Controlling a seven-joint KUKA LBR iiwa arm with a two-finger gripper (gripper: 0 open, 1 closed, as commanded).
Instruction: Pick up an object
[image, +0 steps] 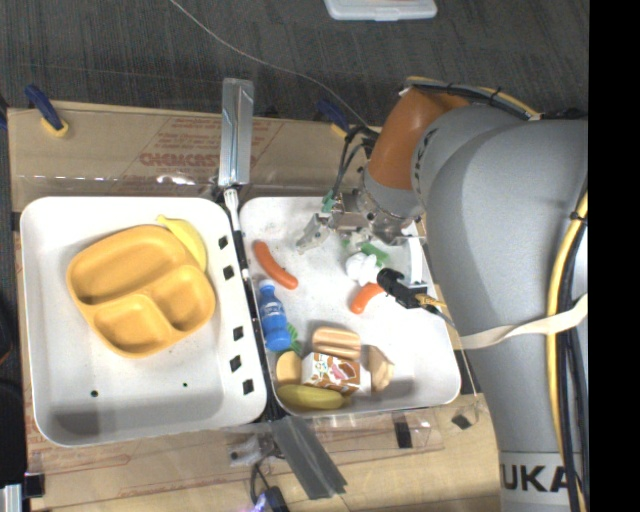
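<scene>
While apart, sausage (274, 265) left of pincer (322, 228)

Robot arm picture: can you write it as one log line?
end effector: over right bin, far end | held: nothing seen | nearest: hot dog | left bin: yellow tray

The arm's base (535, 478) shows the letters "UKA"; red print on the cardboard (180, 150) is illegible.
</scene>
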